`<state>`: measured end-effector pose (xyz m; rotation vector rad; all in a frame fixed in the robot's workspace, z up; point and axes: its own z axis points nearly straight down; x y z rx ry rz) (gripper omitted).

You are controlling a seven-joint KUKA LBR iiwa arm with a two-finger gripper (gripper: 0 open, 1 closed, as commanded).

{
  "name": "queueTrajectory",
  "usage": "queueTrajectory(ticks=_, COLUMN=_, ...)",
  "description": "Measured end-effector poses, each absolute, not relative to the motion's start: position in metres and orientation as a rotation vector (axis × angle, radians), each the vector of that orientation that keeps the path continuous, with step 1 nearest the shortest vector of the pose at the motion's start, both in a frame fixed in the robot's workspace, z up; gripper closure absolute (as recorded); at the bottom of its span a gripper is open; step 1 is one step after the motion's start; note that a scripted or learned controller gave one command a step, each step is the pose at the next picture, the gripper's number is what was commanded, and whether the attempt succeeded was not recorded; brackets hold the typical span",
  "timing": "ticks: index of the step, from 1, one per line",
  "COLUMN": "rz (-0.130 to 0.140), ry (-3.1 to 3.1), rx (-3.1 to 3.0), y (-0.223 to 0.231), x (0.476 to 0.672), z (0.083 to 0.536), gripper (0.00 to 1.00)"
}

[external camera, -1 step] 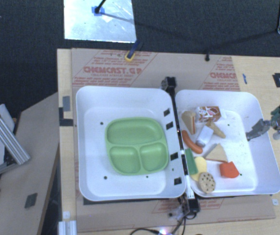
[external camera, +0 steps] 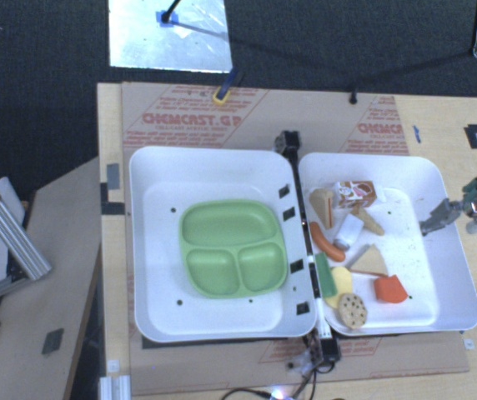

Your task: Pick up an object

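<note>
I have the grey two-finger gripper hanging at the right side of the right-hand shallow white bin, low over its rim, and from this angle I cannot tell how it is set; nothing sits in it that I can make out. The arm trails off behind it toward the right edge.

Nearest to it, down and to the left on the bin floor, lies the orange-red wedge-shaped block, with the pale tan triangular slice just beyond. Farther left sit the small white rectangular block, the slim orange carrot-like stick and the brown-and-white printed packet. Farthest from the gripper, along the bin's left wall, are the green strip and the round speckled cookie.

I judge this to be the approach step: no pick has been made and every object is on the bin floor. The orange-red wedge looks the best target, close and fairly clear of its neighbours. The next move calls for travelling left and down over it, aligning across its narrower faces, then descending.

Beyond the divider, the left white bin holds a light green three-compartment plastic tray.
</note>
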<state>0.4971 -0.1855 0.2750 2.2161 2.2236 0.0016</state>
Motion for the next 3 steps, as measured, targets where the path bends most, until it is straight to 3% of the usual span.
queueTrajectory(ticks=3, rz=-0.002, ry=2.225, rx=2.222, y=-0.168, x=0.494, z=0.121, gripper=0.00)
